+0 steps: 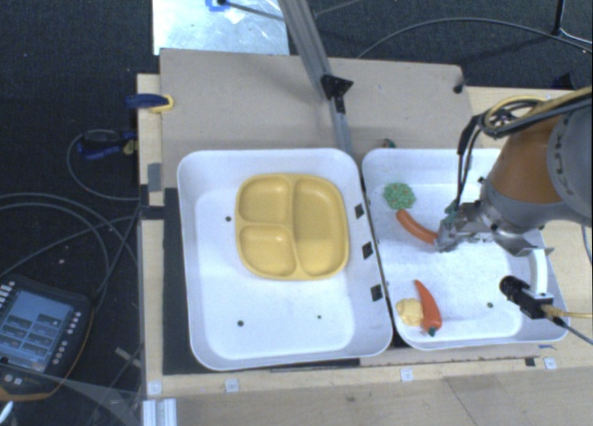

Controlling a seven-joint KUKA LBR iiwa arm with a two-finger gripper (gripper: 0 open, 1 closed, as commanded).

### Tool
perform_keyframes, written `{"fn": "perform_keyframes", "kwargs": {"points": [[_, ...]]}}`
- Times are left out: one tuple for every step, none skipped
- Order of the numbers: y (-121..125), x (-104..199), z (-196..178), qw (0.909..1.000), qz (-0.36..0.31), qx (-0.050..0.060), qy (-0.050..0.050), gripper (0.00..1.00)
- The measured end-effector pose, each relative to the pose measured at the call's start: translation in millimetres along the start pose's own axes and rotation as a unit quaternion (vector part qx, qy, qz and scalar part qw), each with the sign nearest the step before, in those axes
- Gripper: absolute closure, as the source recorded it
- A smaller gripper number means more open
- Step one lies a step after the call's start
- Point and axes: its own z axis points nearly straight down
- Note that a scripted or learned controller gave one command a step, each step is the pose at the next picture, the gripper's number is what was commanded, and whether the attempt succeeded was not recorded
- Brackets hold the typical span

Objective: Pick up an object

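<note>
In the right bin (482, 313), my gripper (448, 235) is down low at the right end of an orange-red sausage (414, 226) that lies slanted on the bin floor. The arm hides where the two meet, so contact is unclear. A green broccoli piece (399, 195) sits just above the sausage. Toward the bin's front lie a red-orange carrot (427, 306) and, touching its left side, a small pale yellow piece (408, 309).
The left bin (208, 322) holds a yellow divided plate (292, 226). A grey pole (306, 26) slants across the back of the bench. Black clips (367, 250) sit along the seam between the bins. Cables run along the floor at left.
</note>
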Motion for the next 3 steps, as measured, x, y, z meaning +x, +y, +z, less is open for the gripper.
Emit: {"fn": "perform_keyframes", "kwargs": {"points": [[-1.9,-2.0,-63.5,1.0000,-0.002,-0.002,-0.001,1.00],[0.2,-2.2,-111.2,1.0000,-0.003,-0.002,-0.001,1.00],[13.6,44.9,-105.3,1.0000,-0.005,0.000,0.001,1.00]]}}
